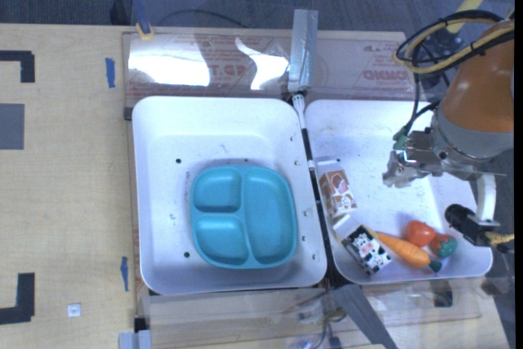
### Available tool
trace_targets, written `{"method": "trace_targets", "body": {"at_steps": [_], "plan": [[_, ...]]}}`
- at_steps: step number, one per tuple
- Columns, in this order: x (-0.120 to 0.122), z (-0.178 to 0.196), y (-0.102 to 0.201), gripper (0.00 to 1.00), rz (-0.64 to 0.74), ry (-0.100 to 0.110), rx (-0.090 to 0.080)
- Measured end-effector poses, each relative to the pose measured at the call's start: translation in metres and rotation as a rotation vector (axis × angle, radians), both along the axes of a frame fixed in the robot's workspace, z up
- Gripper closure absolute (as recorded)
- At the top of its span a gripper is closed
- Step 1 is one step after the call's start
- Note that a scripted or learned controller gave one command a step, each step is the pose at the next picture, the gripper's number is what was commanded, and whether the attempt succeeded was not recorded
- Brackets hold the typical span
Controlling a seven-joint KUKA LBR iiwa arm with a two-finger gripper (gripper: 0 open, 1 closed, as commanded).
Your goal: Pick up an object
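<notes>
Two shallow white bins sit side by side on the bench. The left bin (pixel 155 143) holds one thing, a turquoise divided plate (pixel 243 215) with three compartments, lying flat toward the near side of the bin. A narrow dark seam separates it from the right bin (pixel 359 123), whose contents are gathered along its near and left parts. Going rightward there are four items: one small brown-and-white packet (pixel 336 191) lying close to the dividing wall; one small black-and-white patterned block (pixel 367 250) nearer the front edge; one orange toy carrot (pixel 403 249) lying on its side just beside that block, its thick end toward it; and one red toy tomato-like piece (pixel 422 233) touching or just behind the carrot, with a small green-and-red bit at its right near the bin's corner. The far half of the right bin is bare white. The gripper (pixel 404 168) hangs over the right-middle of that bin, behind the carrot and tomato and well apart from the packet; whether its fingers are spread or pressed together cannot be told from this angle, and nothing can be seen between them. The arm (pixel 482 94), grey with an orange band, comes in from the right with black and yellow cables looping above it, and its body covers the bin's right rim.
</notes>
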State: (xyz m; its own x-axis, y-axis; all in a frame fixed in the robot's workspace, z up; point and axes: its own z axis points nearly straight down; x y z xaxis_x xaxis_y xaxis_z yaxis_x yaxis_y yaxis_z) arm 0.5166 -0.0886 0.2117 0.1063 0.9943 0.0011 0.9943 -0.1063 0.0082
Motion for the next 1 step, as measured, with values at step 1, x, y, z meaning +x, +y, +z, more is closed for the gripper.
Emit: {"method": "trace_targets", "body": {"at_steps": [1], "plan": [[0.0443, -0.0276, 0.0211, 1.0, 0.22, 0.007, -0.002]]}}
